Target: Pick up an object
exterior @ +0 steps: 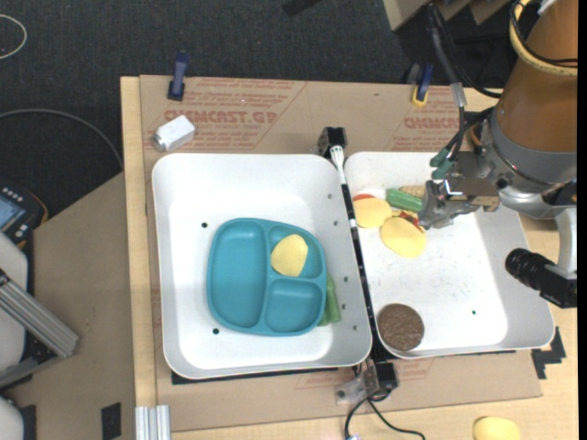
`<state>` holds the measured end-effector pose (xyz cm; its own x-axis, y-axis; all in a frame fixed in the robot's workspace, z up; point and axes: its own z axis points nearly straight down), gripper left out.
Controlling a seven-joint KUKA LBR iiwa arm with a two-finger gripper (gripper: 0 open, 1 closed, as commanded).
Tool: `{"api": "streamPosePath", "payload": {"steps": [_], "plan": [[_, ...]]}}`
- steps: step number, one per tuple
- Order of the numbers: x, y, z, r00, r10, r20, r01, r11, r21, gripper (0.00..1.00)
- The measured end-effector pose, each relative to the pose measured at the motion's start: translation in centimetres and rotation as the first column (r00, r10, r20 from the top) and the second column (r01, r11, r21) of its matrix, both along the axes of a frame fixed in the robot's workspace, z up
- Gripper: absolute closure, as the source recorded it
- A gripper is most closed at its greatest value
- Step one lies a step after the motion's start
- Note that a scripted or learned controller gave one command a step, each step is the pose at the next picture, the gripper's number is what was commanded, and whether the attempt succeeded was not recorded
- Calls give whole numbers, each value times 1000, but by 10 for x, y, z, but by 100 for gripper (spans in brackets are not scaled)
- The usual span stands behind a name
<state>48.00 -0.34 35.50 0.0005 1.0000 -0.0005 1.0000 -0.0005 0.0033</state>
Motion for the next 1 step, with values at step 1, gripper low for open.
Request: {"api": "streamPosePath", "payload": {"steps": [1], "plan": [[-2,0,-77,1000,-1,-13,1,1000,1,100]]}}
